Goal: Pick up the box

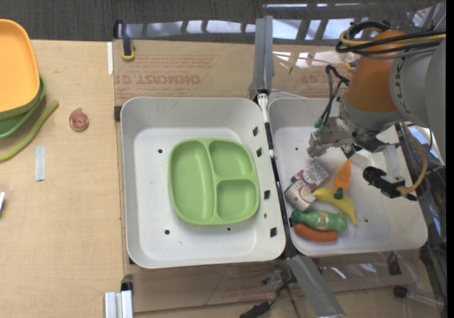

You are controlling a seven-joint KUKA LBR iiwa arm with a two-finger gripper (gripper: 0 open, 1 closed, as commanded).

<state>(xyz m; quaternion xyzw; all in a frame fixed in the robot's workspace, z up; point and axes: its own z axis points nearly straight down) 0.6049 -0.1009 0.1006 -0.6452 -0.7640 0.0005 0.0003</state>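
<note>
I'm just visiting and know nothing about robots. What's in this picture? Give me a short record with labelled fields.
arm: grey with an orange band, reaching in from the right
claw: over the right bin, just above the pile of items
left bin: holds a green divided plate
right bin: holds a small box, a carrot, a banana, a green bottle and a red sausage-shaped piece
box: lying in the bin, not lifted
bench, left side: stacked orange and green plates
</note>
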